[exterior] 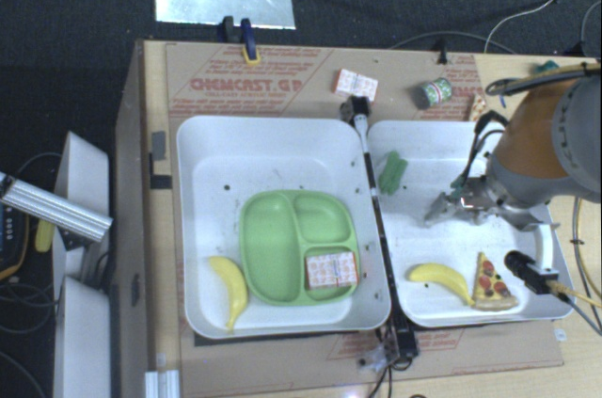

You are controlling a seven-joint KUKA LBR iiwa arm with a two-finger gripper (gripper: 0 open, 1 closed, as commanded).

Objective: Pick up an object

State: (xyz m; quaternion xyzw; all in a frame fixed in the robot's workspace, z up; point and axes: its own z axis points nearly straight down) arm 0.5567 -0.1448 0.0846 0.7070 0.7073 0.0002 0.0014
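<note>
Left bin [202, 199]: banana [230, 290] at the front-left, curved against the edge of a green divided plate [282, 246]. A small patterned card [331, 270] lies in the plate's front-right compartment; the plate sits near mid-bin.

Behind the bins: another card [356, 85] and a small can [435, 92] lie on the bench, outside either bin, so likely not targets.

Right bin [423, 151]: green block [391, 172] close to the left wall, tilted. Second banana [440, 278] at the front, just beside a pizza slice [491, 283].

Gripper [444, 210] low over the bare middle of the right bin, pointing left; nothing seen between its fingers. Spread or closed, cannot tell. It lies between block and banana, near neither enough to call a target. Judged: pick not yet made
</note>
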